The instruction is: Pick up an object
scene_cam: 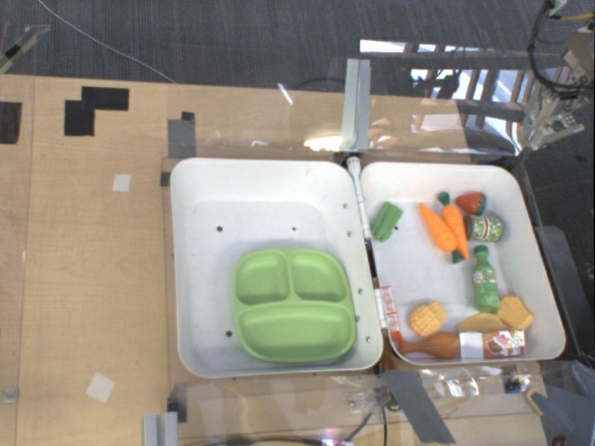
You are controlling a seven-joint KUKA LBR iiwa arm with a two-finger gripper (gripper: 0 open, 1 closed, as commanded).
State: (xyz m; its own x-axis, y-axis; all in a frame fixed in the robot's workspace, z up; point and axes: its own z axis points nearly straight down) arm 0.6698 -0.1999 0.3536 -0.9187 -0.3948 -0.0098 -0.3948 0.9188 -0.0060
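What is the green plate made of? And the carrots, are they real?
The green plate looks like moulded plastic: one even colour, smooth matt surface, rounded compartments. The carrots seem to be toy food, probably plastic or rubber; their orange is flat and uniform. The white bins look like smooth plastic too.

One fixed camera watches my bench from above, tilted so it looks down at a slant across both bins. The left bin [200,249] and the right bin [409,258] sit side by side in the middle of its frame, far enough off that each shows whole. The wooden bench top [84,277] spreads to the left, and dark carpeted floor [232,17] runs along the top edge.
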